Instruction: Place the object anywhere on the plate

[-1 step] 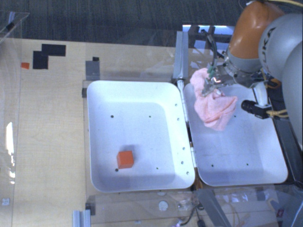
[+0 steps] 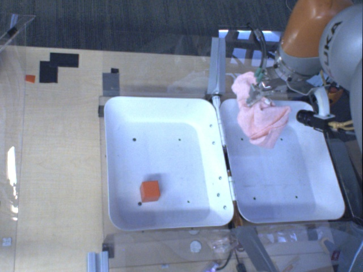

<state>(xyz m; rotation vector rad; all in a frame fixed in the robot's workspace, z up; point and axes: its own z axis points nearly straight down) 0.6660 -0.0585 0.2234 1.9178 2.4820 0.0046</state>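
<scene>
Camera view looks down on a pale wooden surface [image 2: 57, 152] bearing two shallow white plastic bins side by side, the left bin [image 2: 164, 123] and the right bin [image 2: 295, 191], with the grey arm with its orange band [image 2: 317, 21] reaching in from the right. A crumpled pink cloth [image 2: 261, 120] hangs over the right bin's upper part, bunched up in the tool [image 2: 258, 89], whose fingers are clamped on its top. A small orange cube [image 2: 150, 191] lies in the left bin's lower left area.

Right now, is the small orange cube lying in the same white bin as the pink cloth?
No: the small orange cube sits in the left bin, the pink cloth over the right bin.
</scene>
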